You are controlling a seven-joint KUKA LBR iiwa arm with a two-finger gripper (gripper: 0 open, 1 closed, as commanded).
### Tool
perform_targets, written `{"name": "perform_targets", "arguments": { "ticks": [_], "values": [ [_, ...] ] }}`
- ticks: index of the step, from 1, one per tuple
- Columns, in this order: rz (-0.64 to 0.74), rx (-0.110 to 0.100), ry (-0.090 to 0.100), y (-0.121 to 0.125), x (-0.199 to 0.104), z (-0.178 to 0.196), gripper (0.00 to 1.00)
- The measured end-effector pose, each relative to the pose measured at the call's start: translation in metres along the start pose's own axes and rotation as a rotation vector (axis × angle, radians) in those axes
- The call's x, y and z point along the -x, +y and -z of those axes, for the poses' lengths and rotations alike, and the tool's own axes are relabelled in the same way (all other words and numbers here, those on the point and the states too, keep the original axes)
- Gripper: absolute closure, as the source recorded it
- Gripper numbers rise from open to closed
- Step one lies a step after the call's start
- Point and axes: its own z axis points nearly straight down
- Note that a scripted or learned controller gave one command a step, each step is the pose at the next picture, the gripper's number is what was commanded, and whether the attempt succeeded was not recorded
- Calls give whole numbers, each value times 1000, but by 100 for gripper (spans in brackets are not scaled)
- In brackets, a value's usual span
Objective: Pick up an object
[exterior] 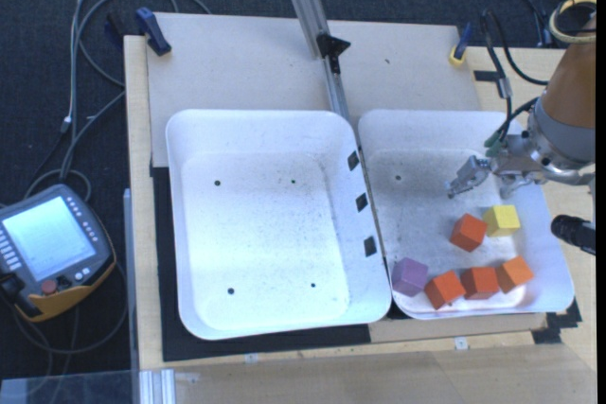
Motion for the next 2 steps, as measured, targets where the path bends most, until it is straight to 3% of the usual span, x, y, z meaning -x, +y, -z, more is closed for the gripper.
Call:
{"name": "perform_targets", "arguments": {
  "ticks": [1, 2],
  "values": [
    [-1, -8, 1, -5, 16, -109, 0],
    [3, -4, 3, -31, -31, -115, 0]
  ]
}}
